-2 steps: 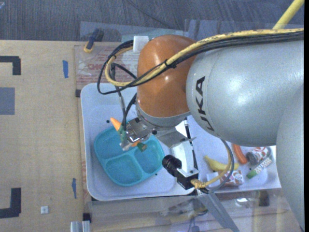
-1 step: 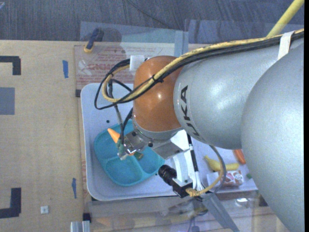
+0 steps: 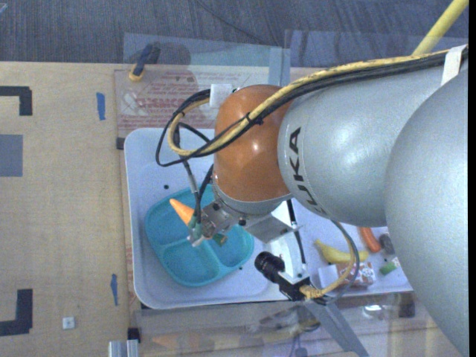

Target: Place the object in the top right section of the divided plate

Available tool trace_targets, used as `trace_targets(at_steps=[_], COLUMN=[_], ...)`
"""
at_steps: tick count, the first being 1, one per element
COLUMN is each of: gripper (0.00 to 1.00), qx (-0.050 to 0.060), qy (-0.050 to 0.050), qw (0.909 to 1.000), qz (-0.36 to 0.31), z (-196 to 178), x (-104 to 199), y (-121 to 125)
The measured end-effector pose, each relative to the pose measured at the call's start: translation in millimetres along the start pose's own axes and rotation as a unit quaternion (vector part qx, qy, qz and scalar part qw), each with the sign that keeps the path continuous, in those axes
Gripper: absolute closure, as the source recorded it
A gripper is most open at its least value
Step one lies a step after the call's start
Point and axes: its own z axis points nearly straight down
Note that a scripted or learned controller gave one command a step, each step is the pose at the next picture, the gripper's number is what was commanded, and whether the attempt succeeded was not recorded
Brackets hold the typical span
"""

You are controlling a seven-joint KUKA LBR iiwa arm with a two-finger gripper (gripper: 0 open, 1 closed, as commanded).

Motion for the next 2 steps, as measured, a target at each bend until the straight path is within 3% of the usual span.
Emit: trace_targets(at_steps=[2], gripper=[1.00], qx=[-0.003], qy=[-0.001], qw=[1.0000], qz=[0.006], z=[-20.0], x=[-5.9], y=[1.9])
